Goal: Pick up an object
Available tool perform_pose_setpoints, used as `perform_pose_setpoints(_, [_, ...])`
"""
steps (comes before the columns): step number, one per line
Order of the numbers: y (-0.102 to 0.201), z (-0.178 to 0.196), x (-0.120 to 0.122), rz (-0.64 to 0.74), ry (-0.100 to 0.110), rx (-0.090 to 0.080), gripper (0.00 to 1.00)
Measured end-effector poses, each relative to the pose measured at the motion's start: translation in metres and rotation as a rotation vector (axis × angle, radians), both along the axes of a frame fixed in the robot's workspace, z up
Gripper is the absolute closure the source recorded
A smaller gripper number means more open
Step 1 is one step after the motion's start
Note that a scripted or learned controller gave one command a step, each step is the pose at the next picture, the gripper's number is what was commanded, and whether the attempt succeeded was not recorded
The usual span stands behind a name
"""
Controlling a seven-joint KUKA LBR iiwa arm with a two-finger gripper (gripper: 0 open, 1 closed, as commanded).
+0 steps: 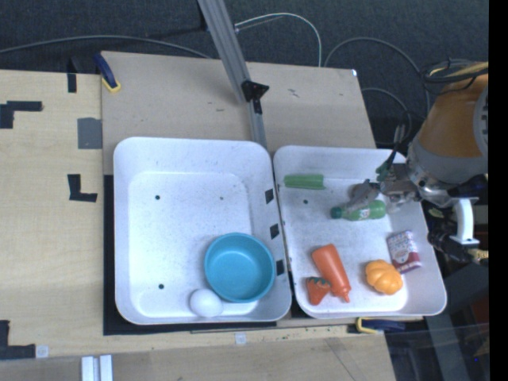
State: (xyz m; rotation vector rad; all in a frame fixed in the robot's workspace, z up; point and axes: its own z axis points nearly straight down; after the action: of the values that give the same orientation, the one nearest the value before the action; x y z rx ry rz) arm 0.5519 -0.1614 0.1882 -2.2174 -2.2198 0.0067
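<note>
Camera view, hand at green bottle (right bin), grip state unclear

Two white bins side by side. Left bin: blue bowl, white ball touching its lower left. Right bin: green stick near top; green bottle under gripper; orange bottle; red piece; orange lump; packet at right wall.
</note>
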Motion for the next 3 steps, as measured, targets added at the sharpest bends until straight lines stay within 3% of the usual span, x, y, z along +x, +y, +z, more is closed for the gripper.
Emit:
perform_pose_setpoints(2, [-0.009,-0.099,-0.002,0.000,-0.006,-0.001,0.00])
perform_pose_setpoints(3, [-0.008,-0.089,-0.002,0.001,-0.006,0.000,1.00])
